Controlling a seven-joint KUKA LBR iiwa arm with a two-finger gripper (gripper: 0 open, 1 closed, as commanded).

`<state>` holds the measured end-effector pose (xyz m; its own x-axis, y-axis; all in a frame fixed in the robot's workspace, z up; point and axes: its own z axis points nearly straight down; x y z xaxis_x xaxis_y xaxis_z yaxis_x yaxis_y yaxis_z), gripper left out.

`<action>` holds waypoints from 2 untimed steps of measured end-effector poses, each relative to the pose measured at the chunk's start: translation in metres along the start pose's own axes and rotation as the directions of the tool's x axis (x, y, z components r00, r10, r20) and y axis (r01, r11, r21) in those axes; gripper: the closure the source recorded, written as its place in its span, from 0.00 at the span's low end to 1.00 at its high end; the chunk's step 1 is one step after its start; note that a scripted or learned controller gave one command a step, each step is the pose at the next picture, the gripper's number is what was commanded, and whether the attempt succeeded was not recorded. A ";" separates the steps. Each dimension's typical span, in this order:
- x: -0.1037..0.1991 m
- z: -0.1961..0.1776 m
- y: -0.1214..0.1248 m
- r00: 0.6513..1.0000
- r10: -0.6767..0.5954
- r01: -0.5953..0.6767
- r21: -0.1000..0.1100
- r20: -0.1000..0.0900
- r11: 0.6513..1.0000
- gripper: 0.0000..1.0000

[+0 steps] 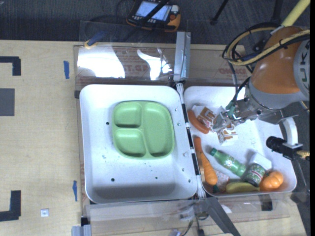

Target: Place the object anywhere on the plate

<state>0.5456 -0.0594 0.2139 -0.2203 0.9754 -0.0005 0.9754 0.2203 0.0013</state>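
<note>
Green three-compartment plate; end effector over small packets, finger state unclear

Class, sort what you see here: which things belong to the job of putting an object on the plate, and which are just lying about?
Belong to the job:
green plate
gripper
left bin
right bin

Just lying about:
green bottle
carrot
orange fruit
handheld controller

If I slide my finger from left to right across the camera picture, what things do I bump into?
Green plate → carrot → green bottle → can → orange fruit.
</note>
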 end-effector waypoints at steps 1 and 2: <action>0.139 -0.006 0.006 0.997 -0.073 0.073 0.005 -0.002 0.997 1.00; 0.139 -0.006 0.007 0.997 -0.073 0.073 0.004 -0.002 0.997 0.00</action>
<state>0.5213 0.0779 0.2203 -0.2908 0.9568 0.0011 0.9568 0.2908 -0.0028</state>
